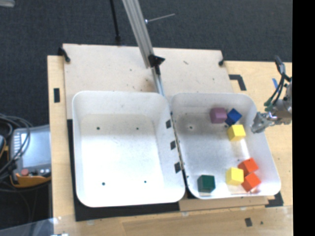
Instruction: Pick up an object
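The right bin (197, 104) holds several small blocks. A purple block (218, 115) and a blue block (234, 116) touch near its far side, with a yellow block (236, 132) just in front of them. A pale white piece (242, 149) lies below that. Two orange blocks (250, 165) (252, 181) and a second yellow block (235, 176) cluster at the near right corner. A green block (206, 183) sits by the near wall. My gripper (260, 124) hangs over the bin's right rim, right of the yellow block, and nothing shows in it.
The left bin (123, 146) stands beside the right one. A slanted aluminium bar (140, 31) runs from the top of the view down to the gap between the bins. A grey box with cables (27, 154) sits off the bench at the left.
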### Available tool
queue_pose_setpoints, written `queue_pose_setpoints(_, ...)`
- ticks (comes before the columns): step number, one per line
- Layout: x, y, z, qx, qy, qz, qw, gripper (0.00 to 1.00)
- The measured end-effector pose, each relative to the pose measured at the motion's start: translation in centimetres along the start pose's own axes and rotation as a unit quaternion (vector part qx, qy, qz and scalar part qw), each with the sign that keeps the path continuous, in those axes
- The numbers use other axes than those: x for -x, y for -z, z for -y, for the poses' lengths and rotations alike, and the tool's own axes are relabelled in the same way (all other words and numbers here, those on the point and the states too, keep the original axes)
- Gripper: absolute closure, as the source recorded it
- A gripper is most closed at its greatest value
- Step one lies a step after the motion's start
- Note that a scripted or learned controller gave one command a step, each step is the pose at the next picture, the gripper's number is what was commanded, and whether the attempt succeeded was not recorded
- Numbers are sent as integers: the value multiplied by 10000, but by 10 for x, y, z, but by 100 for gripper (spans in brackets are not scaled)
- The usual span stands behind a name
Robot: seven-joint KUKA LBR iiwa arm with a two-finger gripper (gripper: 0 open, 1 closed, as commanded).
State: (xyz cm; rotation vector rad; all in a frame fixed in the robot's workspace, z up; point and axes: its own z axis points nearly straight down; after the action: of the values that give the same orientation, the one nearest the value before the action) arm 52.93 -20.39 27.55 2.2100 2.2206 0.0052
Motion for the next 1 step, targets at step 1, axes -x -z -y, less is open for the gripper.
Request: queue_pose_setpoints(1,-48,6,0,-29,12,-21,10000,100)
